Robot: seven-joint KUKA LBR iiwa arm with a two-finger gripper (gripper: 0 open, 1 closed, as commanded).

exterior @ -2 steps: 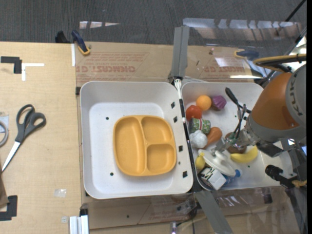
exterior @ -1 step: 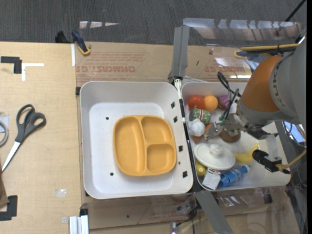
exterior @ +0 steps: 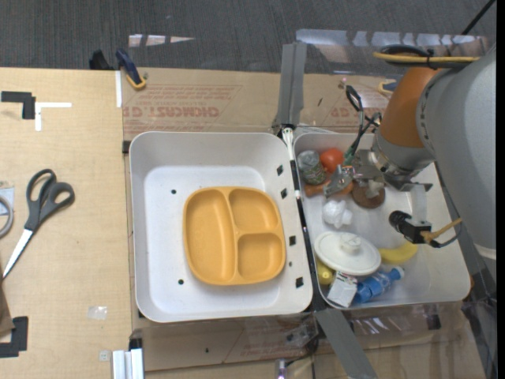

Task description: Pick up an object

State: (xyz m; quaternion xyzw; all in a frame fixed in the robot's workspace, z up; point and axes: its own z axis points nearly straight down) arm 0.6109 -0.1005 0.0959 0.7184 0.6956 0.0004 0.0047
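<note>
The claw hangs low in the right bin, among clutter. A tomato lies just above-left of it, a brown cup beside it, a white lid below. Far left, a yellow tray sits in the left bin; scissors lie beyond.

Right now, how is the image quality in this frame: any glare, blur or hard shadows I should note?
Camera view: lighting is even, and the yellow divided tray in the left bin is sharp with only faint shadow; mild glare on the white lid in the right bin; the arm, close to the lens, looks soft, and the clutter under the gripper is hard to resolve.
</note>
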